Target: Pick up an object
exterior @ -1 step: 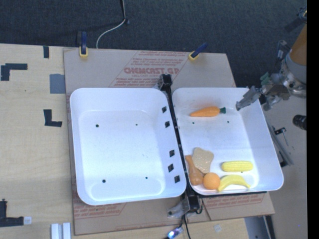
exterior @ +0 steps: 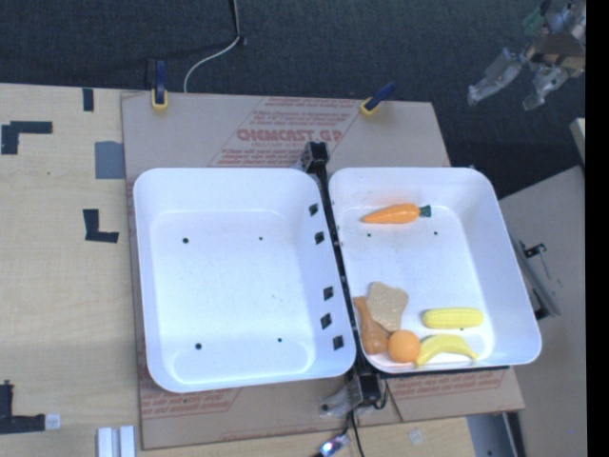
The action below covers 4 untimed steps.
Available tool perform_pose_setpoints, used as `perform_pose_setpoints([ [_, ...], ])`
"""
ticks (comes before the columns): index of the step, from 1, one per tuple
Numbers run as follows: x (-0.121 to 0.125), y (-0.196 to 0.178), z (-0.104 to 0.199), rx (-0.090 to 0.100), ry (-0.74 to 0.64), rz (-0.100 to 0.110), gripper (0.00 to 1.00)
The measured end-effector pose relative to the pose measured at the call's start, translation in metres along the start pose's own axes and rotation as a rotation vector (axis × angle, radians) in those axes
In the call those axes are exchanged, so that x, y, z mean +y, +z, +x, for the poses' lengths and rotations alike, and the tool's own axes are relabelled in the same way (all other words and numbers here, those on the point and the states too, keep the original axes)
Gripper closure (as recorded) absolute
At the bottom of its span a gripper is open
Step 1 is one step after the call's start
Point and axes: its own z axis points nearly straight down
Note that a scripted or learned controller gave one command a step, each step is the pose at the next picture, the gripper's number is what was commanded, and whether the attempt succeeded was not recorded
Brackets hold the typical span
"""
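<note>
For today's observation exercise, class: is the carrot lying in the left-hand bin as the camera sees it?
No. The carrot lies in the right bin, near its far side, apart from the other food items clustered at the near edge.

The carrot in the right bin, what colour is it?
The carrot is orange with a small dark green stem end, seen in the camera view.

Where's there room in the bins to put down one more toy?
The left bin is bare white floor, wall to wall. In the right bin, a free strip lies between the carrot and the corn. Its near corner is crowded: bread, orange, banana.
</note>
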Motion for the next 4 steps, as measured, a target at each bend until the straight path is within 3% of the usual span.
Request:
perform_pose_setpoints([
  [1, 0.0, -0.139, 0.075, 0.004, -0.003, 0.001, 0.0],
  [2, 0.0, -0.138, 0.07, 0.003, 0.004, 0.019, 1.0],
  [4, 0.001, -0.158, 0.072, 0.0, 0.002, 0.019, 1.0],
])
